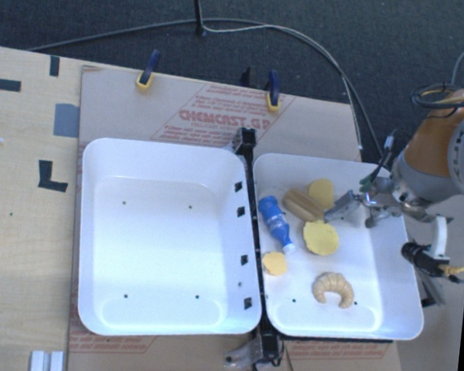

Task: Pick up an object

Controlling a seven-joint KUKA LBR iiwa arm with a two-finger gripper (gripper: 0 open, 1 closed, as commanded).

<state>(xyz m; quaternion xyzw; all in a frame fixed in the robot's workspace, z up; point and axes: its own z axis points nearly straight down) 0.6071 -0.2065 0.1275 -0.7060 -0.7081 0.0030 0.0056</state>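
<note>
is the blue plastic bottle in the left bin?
No, the blue plastic bottle lies in the right white bin, near its left wall beside the tan block.

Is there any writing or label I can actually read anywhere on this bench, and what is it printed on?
"CHEMCAST GP", in red, reads upside down on the brown cardboard sheet under the bins.
Smaller red lines printed around it: too blurred to read.
Blue bottle in the right bin: any label is too small to read.

The arm is cut off at the right edge.
</note>
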